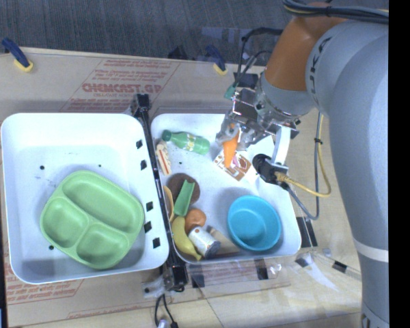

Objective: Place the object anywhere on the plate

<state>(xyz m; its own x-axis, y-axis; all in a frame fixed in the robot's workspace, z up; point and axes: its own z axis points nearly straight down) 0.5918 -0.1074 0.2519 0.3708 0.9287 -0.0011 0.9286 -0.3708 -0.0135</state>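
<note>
**binwatcher:** So where's everything sitting right now?

**kuka_fan:** Two shallow white plastic bins side by side on a bench covered in printed cardboard. The left bin (pixel 27 183) has just the green plate (pixel 92 219), a rounded-off moulded thing split into three compartments, matte looking, lying flat near the bin's middle. The right bin (pixel 294 241) is the cluttered one.

**binwatcher:** And the arm?

**kuka_fan:** Grey, smooth casing, orange band above the wrist, coming in from the right. The gripper (pixel 238 137) is over the back part of the right bin, all shiny metal bits and cables. Right under it there's an orange packet (pixel 232 157), flat and a bit crinkly with a brown patch on it. Something orange sits up by the fingers too, but I honestly can't tell whether they're closed on it or spread apart.

**binwatcher:** Rest of the pile?

**kuka_fan:** A green bottle (pixel 188 142) lying on its side with a white cap, toward the back left. A glossy round blue bowl (pixel 254 223) at front right. Along the left wall: a brown round piece with a green strip on top, a banana (pixel 182 241), and a small white can (pixel 203 240) tipped over next to it.
</note>
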